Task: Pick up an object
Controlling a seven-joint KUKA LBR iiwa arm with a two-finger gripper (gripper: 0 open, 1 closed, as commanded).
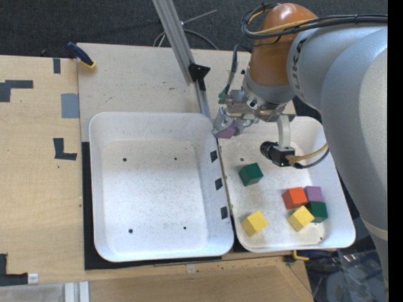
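Yellow block [254,222] low in right bin [337,231]; purple block [226,129] clenched in claw [228,123].

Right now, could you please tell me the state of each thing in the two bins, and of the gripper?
gripper: shut on purple block
purple block: gripped, over the bins' shared edge
green cube: resting alone
yellow cube: resting alone
orange cube: resting in the right-hand cluster

No legible text, labels, brands or numbers. Tabletop [38,168] carries only plain dark tape marks toward 9 o'clock; the blocks and both bins are unmarked.
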